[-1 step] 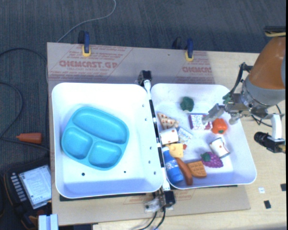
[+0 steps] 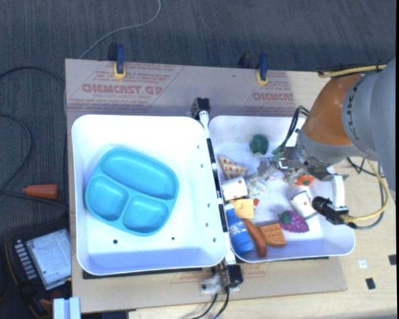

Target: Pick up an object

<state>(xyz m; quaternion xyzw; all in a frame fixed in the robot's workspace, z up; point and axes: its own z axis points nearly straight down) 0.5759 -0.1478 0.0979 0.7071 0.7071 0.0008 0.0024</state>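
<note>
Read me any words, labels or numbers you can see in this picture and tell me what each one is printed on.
"CHEMCAST GP": red print on the brown board behind the left bin.
"CHEMCAST": the same red print again on the board behind the right bin, partly cut off by a clamp.
Blue bottle in the right bin: label too small to read.
Pendant at the lower left: screen too blurred to read.

Bench: flat brown cardboard-covered board (image 2: 153,88) printed with red lettering, held at its far edge by two blue-and-yellow clamps (image 2: 119,57). Directly on it, side by side and touching: left shallow white plastic bin (image 2: 139,258); right shallow white plastic bin (image 2: 339,244).
</note>
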